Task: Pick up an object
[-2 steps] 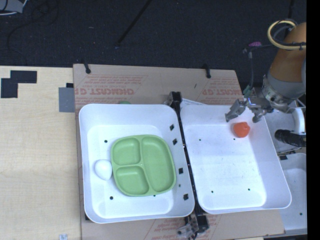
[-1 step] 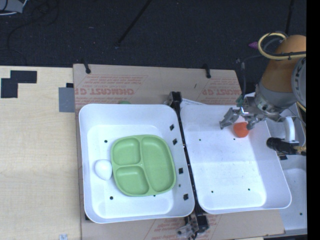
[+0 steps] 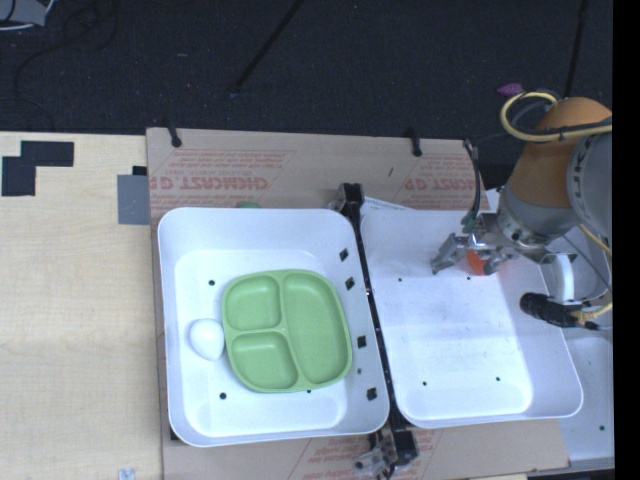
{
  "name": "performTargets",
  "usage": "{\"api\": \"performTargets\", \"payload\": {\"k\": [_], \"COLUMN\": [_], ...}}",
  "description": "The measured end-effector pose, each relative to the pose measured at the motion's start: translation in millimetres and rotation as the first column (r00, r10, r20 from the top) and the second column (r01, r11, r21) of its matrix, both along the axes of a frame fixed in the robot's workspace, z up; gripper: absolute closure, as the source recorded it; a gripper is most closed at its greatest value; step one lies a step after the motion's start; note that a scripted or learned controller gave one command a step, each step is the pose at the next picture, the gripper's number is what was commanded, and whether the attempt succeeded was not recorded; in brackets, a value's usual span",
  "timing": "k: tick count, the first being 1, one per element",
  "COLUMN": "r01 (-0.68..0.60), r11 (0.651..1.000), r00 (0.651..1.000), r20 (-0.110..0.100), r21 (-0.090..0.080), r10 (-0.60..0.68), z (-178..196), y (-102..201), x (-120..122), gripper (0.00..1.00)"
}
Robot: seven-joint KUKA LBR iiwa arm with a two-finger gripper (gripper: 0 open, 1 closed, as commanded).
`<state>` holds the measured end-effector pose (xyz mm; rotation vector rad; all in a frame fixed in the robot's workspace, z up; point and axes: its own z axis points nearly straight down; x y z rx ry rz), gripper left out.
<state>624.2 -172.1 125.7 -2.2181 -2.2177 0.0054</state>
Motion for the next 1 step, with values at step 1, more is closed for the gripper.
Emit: {"api": "performTargets", "payload": {"k": [1], "r01": [0.000], "r11": [1.000], "r00": [1.000], "r20": [-0.001], "r21": [0.000], "r10": [0.000], "z": [-40.8], "y": [1.6], "x": [-0.9], "gripper": [0.00]}}
